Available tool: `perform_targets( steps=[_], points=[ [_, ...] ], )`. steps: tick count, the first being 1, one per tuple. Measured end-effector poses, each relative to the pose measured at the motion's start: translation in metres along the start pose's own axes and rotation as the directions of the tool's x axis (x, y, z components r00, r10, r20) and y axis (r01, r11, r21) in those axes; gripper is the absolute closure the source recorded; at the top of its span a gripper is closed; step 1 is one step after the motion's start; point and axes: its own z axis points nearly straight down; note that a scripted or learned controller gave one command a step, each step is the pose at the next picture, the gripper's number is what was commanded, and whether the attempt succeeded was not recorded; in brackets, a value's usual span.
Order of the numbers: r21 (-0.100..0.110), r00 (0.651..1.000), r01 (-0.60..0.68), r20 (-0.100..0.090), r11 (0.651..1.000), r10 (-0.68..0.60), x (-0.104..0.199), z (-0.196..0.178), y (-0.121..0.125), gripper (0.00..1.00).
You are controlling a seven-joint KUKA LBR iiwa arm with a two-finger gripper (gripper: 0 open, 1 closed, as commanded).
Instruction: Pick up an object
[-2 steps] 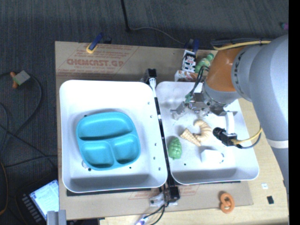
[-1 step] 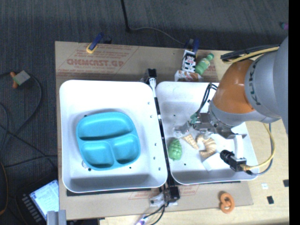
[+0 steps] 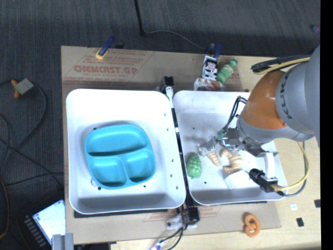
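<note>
Now, your claw [image 3: 216, 146] | fingers unreadable | knobbly green object [image 3: 193, 165] just below-left | tan ridged pieces [image 3: 230, 161] beside it, lower right.

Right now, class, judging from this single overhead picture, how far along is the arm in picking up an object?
Done: the arm has reached into the right bin, with the gripper low over the tan pieces. In hand: nothing can be seen between its fingers, so no grasp is confirmed. Left: closing on an item and lifting it. The green object lies beside the pile, and the blue divided tray sits in the left bin.
</note>
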Motion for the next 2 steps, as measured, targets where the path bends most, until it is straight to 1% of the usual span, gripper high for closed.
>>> perform_targets(
  steps=[1, 2],
  points=[
    [-0.003, 1.000, -0.001, 0.002, 1.000, 0.001, -0.001, -0.010, 0.001, 1.00],
    [0.004, 1.000, 0.000, 0.001, 1.000, 0.000, -0.049, -0.079, 0.064, 1.00]
  ],
)
